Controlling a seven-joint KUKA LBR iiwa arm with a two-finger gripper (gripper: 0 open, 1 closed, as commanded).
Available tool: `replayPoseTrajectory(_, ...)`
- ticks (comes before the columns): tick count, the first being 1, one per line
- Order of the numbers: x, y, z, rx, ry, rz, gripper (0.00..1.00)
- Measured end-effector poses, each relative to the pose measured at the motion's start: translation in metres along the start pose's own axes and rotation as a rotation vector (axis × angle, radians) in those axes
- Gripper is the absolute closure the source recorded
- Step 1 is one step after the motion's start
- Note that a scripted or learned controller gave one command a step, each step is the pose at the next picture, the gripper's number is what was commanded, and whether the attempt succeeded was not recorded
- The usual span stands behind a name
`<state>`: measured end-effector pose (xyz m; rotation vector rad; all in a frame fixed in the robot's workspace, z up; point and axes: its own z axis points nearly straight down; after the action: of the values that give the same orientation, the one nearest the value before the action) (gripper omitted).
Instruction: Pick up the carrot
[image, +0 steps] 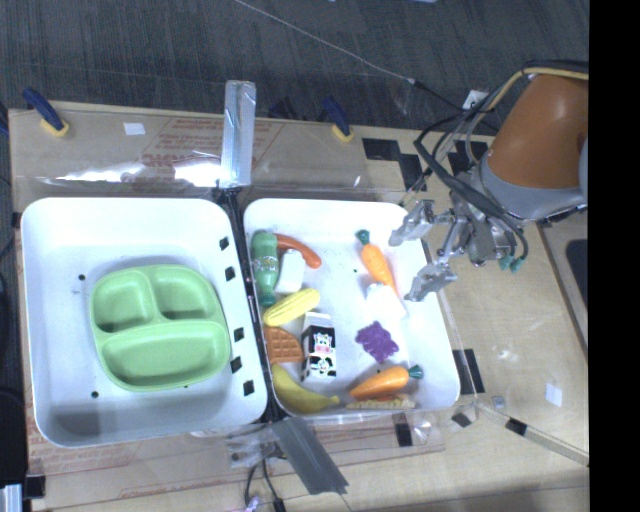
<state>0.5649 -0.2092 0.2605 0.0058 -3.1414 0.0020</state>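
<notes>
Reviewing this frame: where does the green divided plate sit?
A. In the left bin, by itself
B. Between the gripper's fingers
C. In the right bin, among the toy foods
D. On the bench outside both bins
A: the green divided plate lies flat in the left bin, while the carrots, banana and other toy foods are all in the right bin.
</notes>
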Motion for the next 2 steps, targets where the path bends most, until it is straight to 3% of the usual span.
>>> replayPoseTrajectory(1, -0.044, 0.000, 0.062, -0.002, 0.001, -0.129, 0.00)
replayPoseTrajectory(2, -0.066, -0.001, 0.170, -0.002, 0.000, -0.131, 0.00)
